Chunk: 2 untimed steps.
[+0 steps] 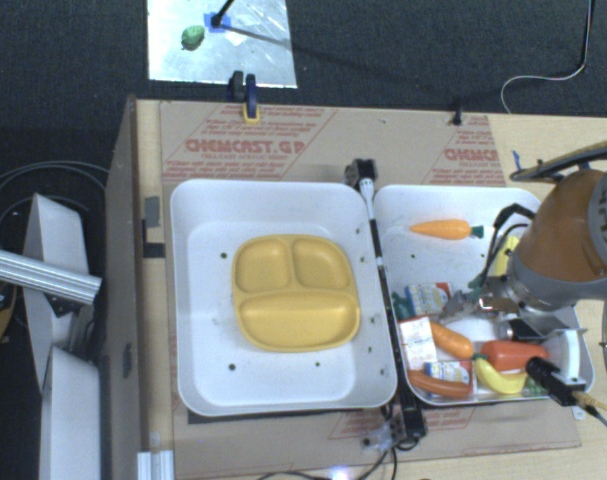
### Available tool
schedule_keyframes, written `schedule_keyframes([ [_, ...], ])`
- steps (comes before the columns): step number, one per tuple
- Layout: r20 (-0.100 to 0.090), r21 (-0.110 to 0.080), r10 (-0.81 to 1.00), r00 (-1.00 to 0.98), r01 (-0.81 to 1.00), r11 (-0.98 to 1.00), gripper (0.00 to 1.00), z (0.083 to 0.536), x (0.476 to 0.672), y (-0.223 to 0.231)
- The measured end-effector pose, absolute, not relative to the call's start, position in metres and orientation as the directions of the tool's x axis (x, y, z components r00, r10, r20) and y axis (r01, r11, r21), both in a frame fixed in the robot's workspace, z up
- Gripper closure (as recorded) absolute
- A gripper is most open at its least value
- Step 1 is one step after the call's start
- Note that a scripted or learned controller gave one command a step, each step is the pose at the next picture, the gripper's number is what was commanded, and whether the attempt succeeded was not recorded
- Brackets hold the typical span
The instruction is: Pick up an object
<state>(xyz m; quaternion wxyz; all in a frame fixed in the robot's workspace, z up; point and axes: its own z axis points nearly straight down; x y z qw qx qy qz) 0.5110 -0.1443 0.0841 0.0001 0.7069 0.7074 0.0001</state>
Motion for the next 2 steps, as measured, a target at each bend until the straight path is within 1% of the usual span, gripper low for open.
schedule_keyframes([
  [1, -0.008, 0.009, 1.000, 0.004, 1.000, -0.004, 0.00, 0.086, 0.488, -0.092],
  [2, -0.003, 0.004, 1.000, 0.000, 1.000, 0.000, 0.00, 0.181, 0.514, -0.190],
])
